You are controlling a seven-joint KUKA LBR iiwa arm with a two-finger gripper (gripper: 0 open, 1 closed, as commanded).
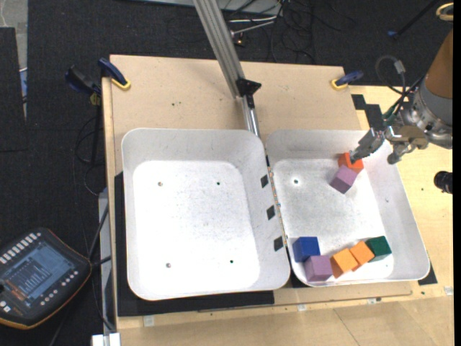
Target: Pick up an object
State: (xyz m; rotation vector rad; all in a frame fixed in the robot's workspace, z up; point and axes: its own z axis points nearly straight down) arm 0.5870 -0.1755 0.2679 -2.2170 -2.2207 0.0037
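Blocks are the candidates for the pick; all are seen in the right bin [403, 215], none in the left bin [137, 157] at frame left. Going left to right along the lower edge of the right bin: blue block [306, 247], purple block [318, 267], orange block [346, 258], green block [378, 248]; these are packed close, some touching, against the bin's near wall. Further up, at upper right of that bin, a second purple block [343, 179] is seen tilted, with a red-orange block [351, 161] touching it from above. Gripper [374, 144] is positioned just beside the red-orange block, at frame right; finger state cannot be told, and nothing is seen held.

Handling is judged as light, rigid, small cubes; flat opposite faces should be taken. The tilted purple block is judged the likeliest target; its tilt and the touching red-orange neighbour could cause slip or a nudge instead of a grasp. The lower cluster is judged harder; neighbours and the wall leave little finger clearance.
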